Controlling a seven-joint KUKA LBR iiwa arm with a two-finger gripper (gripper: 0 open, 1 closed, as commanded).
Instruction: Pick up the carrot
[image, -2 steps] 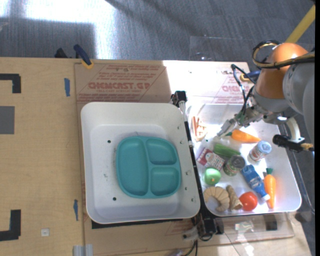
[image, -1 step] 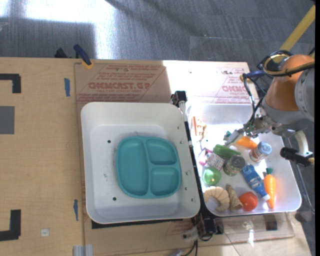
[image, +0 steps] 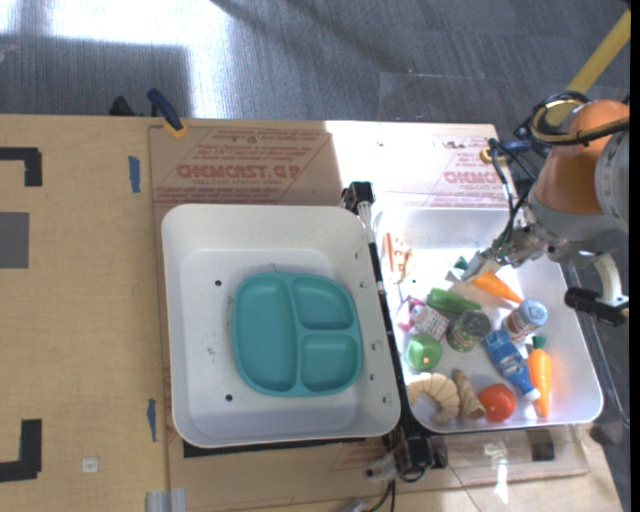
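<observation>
The table (image: 70, 330) carries two white bins side by side. The left bin (image: 190, 250), well away from the end effector, holds a teal divided plate (image: 297, 333). The right bin (image: 575, 395), the one the arm (image: 585, 170) reaches into, holds a scatter of small things.

The end effector (image: 487, 262) sits low at the far side of that bin, just beside an orange cone-shaped piece (image: 497, 288) that lies right under its tip. That piece may be a second carrot or some other toy food; the view is too small to settle it. Whether the end effector is clenched or released cannot be told here, and nothing can be seen between its tips, so I would not count anything as held.

The clear carrot (image: 541, 377), orange with a green top, lies upright along the bin's right wall, well apart from the end effector and nearer the camera, with a blue bottle (image: 508, 362) just beside it on the side toward the end effector. A red tomato (image: 497, 402) sits near its lower end. Between the end effector and the carrot lie a small bottle (image: 524, 318), a tin can (image: 467, 330) and a green cucumber (image: 452, 300).

As a judgement, the task is at its start: the carrot rests in the bin, not lifted. The approach, the grasp and the lift are all left.
</observation>
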